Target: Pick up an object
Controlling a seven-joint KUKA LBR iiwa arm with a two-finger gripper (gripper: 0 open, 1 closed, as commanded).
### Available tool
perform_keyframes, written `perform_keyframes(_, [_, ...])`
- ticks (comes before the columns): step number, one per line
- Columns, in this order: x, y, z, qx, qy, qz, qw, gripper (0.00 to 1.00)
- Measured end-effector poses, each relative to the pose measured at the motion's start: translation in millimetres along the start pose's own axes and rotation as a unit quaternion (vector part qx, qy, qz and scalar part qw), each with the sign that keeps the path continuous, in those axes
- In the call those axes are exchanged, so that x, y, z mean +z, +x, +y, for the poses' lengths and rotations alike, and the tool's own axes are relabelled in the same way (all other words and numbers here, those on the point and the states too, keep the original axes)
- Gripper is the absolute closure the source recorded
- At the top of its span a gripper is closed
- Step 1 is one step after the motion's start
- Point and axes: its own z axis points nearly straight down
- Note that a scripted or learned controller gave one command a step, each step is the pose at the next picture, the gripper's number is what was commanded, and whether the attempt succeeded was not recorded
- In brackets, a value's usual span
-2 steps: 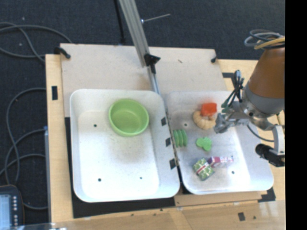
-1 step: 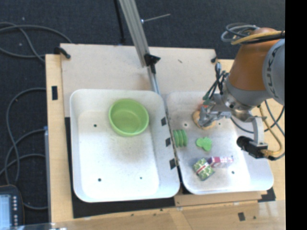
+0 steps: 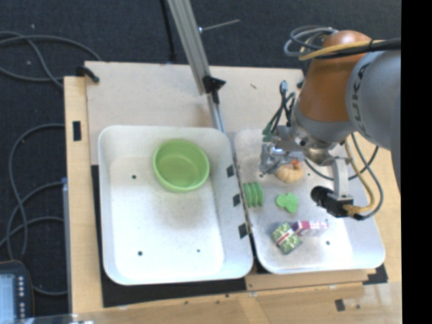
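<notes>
a light wooden surface (image 3: 148, 90) is seen carrying two shallow white bins side by side. the left bin (image 3: 128, 248) is occupied by a green bowl (image 3: 180, 165), set upright near its far edge. a grey metal rail (image 3: 190, 39) is seen slanting down from the top to the gap between the bins. black cables (image 3: 30, 52) are draped across the dark floor (image 3: 81, 12) at the left.

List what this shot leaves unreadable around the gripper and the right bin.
- Gripper: finger state, too small and crowded by wrist hardware in the camera view.
- Beige object: its upper edge, covered by the wrist.
- Right bin: its far corner, hidden under the arm.
- Green-and-white packet: print too small.
</notes>
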Motion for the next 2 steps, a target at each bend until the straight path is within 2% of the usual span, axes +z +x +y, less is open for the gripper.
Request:
perform_keyframes(1, [1.2,48.1,5.9,0.002,0.000,0.000,1.0000,1.00])
perform_keyframes(2, [9.4,104.4,27.3,0.000,0.000,-0.001,1.0000,1.00])
